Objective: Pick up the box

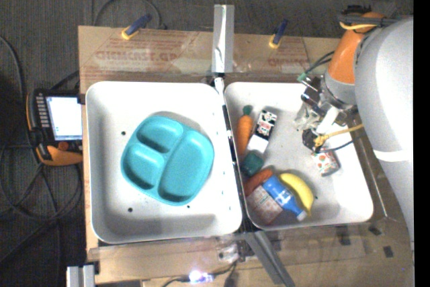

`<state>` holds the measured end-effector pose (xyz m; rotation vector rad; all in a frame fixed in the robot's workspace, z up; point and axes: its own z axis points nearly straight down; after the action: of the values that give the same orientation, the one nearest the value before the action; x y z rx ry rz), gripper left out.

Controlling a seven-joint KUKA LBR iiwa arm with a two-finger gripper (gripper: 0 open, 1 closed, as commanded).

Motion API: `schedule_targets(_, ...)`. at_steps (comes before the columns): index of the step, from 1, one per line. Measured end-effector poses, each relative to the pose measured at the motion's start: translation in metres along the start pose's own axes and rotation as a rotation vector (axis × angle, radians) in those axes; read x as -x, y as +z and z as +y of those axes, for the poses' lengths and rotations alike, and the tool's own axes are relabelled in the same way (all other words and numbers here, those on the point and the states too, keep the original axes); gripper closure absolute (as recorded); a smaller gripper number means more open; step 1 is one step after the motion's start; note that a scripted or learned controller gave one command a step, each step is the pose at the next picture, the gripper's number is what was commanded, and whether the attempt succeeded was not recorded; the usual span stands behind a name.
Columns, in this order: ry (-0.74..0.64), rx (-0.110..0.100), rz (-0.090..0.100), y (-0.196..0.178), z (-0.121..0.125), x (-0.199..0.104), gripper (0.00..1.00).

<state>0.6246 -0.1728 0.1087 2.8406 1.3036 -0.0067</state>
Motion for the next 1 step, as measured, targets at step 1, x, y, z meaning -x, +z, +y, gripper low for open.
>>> schedule_targets(1, -0.001, -0.001, 0.0, 0.0004, -0.0004, -0.0003, 0.0)
